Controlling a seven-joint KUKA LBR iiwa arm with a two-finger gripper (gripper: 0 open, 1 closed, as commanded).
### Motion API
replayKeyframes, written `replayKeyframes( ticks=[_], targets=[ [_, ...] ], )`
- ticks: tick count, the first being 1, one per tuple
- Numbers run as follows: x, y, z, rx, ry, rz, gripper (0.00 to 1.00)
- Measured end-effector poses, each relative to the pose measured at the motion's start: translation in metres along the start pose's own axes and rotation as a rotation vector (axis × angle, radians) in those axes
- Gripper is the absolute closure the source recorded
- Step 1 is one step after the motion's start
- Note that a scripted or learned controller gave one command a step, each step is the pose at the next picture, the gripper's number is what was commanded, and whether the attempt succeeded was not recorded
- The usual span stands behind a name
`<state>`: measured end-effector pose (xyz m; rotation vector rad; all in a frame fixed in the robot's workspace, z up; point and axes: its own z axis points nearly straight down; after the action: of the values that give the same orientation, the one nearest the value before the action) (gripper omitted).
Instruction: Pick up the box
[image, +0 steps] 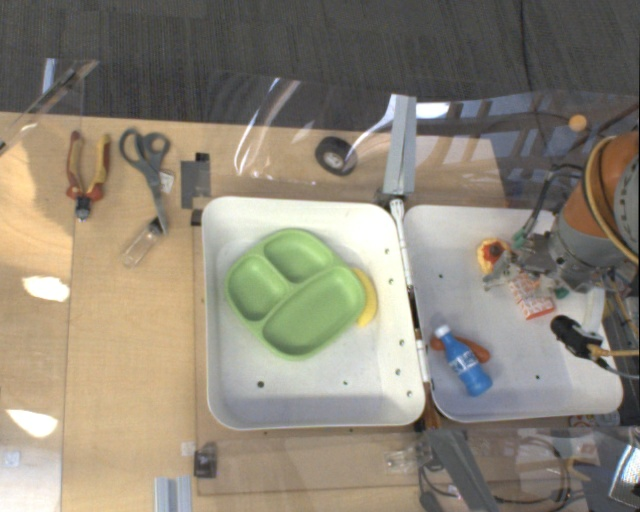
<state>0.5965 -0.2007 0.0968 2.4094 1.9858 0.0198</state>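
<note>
The gripper (527, 262) hangs low over the right bin (450, 395), and I cannot tell its state. The box (530, 297), a small red-and-white carton, lies just below it. A toy (491, 254) sits close left; an off-centre close could nudge the box or catch that instead.

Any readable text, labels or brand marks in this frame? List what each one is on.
None can be read.
Blue bottle in the right bin: a pale label patch, too small to read.
Small box with red print near the gripper: print too blurred to read.
Green divided tray, scissors, pliers, tape roll: no marks that show.
</note>
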Motion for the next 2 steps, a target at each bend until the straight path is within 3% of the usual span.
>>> replayKeyframes(
  ticks=[1,2],
  targets=[
    [0.001,-0.0056,-0.0017,-0.012,-0.002,-0.034,0.0],
    [-0.0024,-0.0039,-0.0002,-0.001,-0.001,-0.126,0.0]
  ],
)
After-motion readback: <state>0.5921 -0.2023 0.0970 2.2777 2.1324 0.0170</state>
